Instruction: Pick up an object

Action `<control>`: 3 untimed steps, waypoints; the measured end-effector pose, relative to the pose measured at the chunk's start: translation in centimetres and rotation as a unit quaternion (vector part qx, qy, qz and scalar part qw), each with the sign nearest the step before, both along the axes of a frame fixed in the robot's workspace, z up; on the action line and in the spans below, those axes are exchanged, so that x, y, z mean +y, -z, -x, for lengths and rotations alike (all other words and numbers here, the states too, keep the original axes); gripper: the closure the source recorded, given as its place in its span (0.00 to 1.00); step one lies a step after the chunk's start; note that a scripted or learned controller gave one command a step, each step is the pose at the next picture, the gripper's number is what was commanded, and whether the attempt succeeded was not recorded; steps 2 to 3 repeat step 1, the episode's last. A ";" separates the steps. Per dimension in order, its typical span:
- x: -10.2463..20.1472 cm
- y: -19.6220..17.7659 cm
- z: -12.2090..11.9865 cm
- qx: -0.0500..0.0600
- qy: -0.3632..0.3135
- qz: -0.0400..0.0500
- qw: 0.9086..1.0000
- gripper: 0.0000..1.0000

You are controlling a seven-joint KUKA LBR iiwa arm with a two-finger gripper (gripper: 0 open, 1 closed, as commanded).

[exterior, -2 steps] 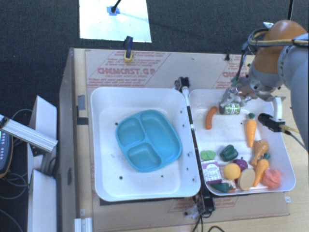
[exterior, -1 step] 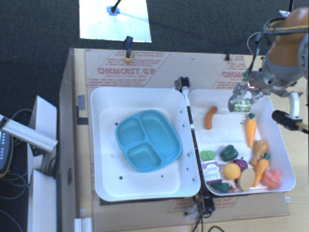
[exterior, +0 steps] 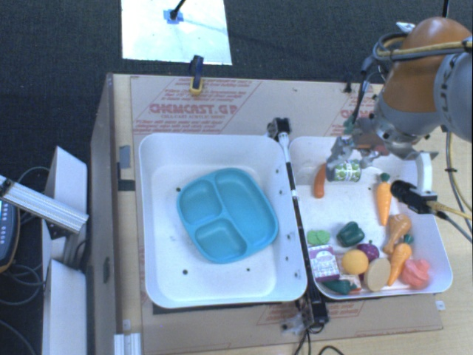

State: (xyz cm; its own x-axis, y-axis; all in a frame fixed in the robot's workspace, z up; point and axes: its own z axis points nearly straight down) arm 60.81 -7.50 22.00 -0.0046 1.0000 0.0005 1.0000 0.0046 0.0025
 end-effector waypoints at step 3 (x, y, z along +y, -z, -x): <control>5.2 -2.2 1.8 0.000 0.000 0.000 1.000 1.00</control>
